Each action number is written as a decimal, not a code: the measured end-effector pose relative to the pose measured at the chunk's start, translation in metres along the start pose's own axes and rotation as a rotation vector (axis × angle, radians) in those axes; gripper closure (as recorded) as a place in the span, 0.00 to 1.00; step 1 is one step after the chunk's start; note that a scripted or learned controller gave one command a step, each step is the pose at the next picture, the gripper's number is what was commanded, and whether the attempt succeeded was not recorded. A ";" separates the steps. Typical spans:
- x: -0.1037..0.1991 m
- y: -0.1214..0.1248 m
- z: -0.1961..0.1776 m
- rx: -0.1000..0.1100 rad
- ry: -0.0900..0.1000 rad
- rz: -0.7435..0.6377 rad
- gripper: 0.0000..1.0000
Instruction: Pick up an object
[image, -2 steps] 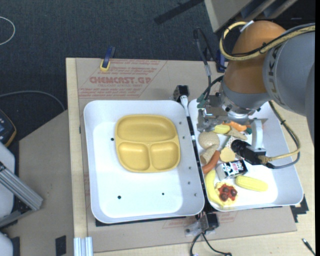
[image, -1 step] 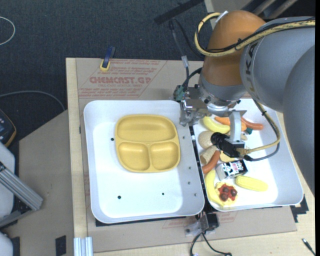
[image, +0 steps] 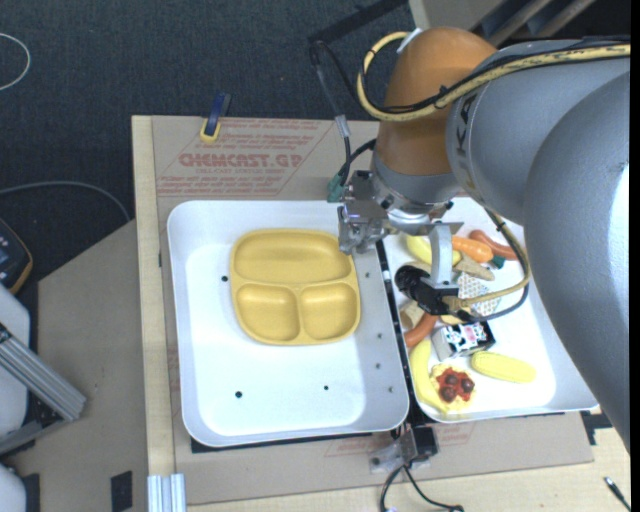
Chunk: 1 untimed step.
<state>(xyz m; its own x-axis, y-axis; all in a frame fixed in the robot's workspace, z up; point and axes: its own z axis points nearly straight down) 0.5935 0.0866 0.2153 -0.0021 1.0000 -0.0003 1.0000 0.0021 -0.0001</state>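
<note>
Yellow three-compartment plastic tray in smooth white left bin; claw at tray's corner, grip state unclear.

Reading red print on brown board under bins, along its far edge: "CHEMCAST G.P", large letters, last characters uncertain. Smaller red line just beneath it, too blurred for me to read. I make out no other legible text, numbers or labels on bins or items.
</note>
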 end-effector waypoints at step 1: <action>0.012 0.006 -0.015 -0.005 0.001 0.001 1.00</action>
<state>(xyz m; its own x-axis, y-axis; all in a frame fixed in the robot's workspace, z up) 0.5996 0.0990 0.2307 -0.0015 1.0000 0.0004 1.0000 0.0015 0.0045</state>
